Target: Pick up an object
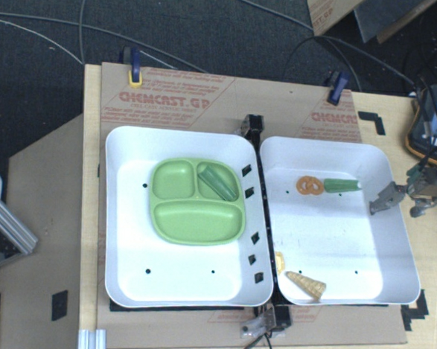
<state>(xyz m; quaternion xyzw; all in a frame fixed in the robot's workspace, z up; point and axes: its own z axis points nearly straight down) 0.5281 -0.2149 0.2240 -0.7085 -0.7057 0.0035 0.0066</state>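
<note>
camera view, left bin [125, 223]: white, shallow, on the tabletop [45, 195]; touches the right bin along the middle seam.
plate [198, 202]: light green, three sections, sits in the upper middle of the left bin.
green piece [218, 182]: darker green, long, lies slanted in the plate's upper right section.
right bin [333, 238]: white, just beside the left bin; its right rim is near the gripper.
pretzel [309, 186]: orange-brown, twisted ring, upper part of the right bin, flat on the floor of the bin.
green stick [341, 185]: lies flat, just right of the pretzel, touching it or nearly so; can't tell which.
cone [305, 284]: tan, lies on its side near the bottom edge of the right bin, tip pointing up-left.
yellow bit [279, 263]: small, by the left wall of the right bin, just above the cone.
gripper [402, 199]: at the right rim of the right bin, grey fingers [385, 199] spread apart, nothing between them; well apart from the pretzel, stick and cone.
arm [427, 184]: comes in from the right edge, mostly cut off.
clamps [136, 66]: blue, one at each top corner of the board under the bins.
cables [87, 19]: run over the dark floor above the board.
</note>
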